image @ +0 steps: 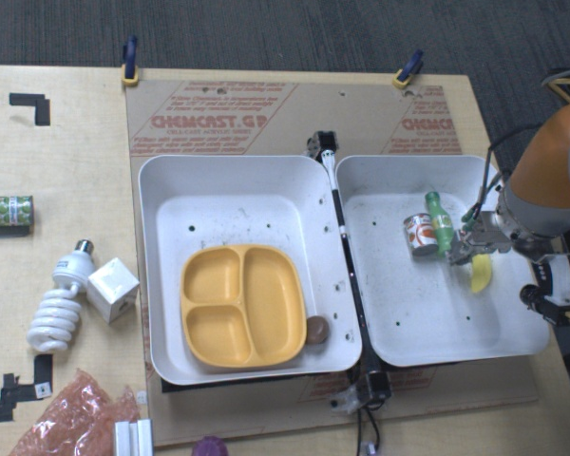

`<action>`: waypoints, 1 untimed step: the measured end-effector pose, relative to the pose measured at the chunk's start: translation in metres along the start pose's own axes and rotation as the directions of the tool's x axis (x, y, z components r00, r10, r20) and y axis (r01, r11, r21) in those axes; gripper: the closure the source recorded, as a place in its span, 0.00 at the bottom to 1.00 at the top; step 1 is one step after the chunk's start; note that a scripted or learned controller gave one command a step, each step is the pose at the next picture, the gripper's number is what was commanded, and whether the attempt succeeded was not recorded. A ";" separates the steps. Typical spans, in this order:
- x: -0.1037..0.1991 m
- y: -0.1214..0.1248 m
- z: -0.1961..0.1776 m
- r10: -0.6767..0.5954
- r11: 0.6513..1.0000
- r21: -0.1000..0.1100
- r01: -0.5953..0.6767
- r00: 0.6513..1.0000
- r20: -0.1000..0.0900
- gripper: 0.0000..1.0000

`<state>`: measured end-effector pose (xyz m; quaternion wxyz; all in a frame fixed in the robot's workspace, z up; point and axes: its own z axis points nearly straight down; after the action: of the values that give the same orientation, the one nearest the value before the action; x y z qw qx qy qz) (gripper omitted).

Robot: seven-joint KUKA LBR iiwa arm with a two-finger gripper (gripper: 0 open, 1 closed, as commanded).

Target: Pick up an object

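In the right bin (427,335) a green bottle (440,221) lies next to a small red and white can (419,234). A yellow piece (481,274) lies just to their right. My gripper (467,243) is low over the bin, between the green bottle and the yellow piece and close to both. The arm's grey wrist and orange band (551,164) come in from the right and hide the bin's right rim. In the left bin (161,255) rests a yellow divided plate (242,304) with a small brown round thing (316,329) at its right edge.
On the bench left of the bins are a green can (11,212), a spiral light bulb (57,302), a white cube (112,288) and a pink mesh bag (76,411). Blue clamps (129,60) hold the board at the back.
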<state>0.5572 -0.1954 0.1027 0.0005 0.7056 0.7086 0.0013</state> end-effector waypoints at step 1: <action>-0.014 0.045 0.006 0.002 1.000 0.002 -0.002 1.000 0.001 1.00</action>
<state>0.6020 -0.2090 0.0973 0.0002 0.7063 0.7079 0.0000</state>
